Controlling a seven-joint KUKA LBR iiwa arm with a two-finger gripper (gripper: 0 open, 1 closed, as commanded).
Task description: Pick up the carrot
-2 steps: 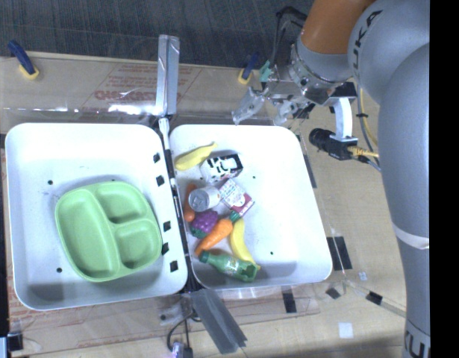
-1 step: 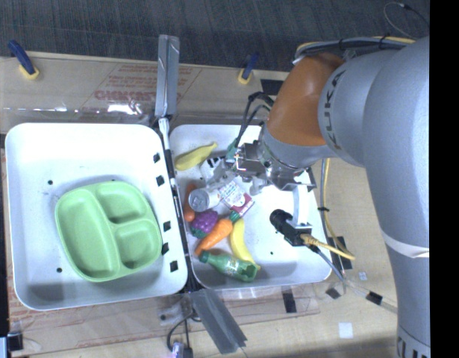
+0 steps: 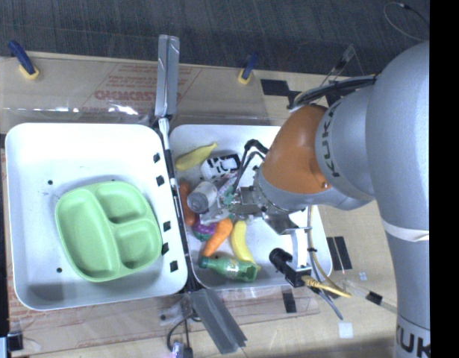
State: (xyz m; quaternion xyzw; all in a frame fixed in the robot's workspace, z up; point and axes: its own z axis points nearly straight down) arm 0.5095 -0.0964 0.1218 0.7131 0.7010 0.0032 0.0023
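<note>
Carrot (image 3: 221, 236) lies in the right bin (image 3: 319, 253), slanting from lower left up toward the right, with its upper tip just under the hand (image 3: 240, 203). Whether that hand is clenched or released I cannot tell; its tips are lost in the clutter and the grey arm (image 3: 378, 140) with its orange band (image 3: 292, 155) hangs right over that spot. Nothing I can see sits between its tips.

A yellow banana (image 3: 242, 242) rests just beside the carrot on the right, nearly touching it. Below both lies a green bottle (image 3: 230, 268) on its side, near the bin's front wall. A purple piece (image 3: 203, 231) peeks out at the carrot's left. Further back in the same bin are a second yellow banana (image 3: 195, 156), a white and black item (image 3: 218, 165), and a grey can (image 3: 200, 198).

The left bin (image 3: 27, 170) on the counter (image 3: 363, 289) holds a green divided tray (image 3: 108, 230), well apart from the carrot.
</note>
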